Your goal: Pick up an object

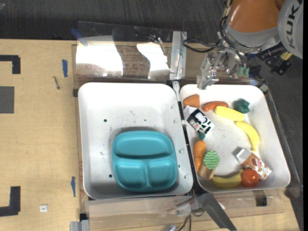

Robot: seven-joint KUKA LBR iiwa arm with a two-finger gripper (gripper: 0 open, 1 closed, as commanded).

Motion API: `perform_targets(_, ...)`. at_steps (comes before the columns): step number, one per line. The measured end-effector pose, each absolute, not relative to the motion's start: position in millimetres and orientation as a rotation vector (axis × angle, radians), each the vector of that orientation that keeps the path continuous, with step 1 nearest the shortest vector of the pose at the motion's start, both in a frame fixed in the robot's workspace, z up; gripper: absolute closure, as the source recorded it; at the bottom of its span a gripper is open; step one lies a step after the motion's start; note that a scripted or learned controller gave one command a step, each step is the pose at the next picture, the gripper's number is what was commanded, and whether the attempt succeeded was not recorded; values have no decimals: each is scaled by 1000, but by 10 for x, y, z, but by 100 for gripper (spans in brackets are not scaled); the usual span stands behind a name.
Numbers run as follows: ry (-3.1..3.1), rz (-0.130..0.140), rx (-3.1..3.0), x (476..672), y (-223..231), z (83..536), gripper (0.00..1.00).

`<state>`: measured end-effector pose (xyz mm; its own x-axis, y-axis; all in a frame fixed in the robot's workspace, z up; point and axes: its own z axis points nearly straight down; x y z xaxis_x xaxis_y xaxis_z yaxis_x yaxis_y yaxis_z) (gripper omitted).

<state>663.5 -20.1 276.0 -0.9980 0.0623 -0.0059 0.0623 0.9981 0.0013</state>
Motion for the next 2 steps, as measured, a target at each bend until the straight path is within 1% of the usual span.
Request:
perform_targets(1, 3139, 2, -72, 6488, -27, 2842, 100)
perform_targets(2, 3120, 1, -276, 6395, -104, 3140, 100)
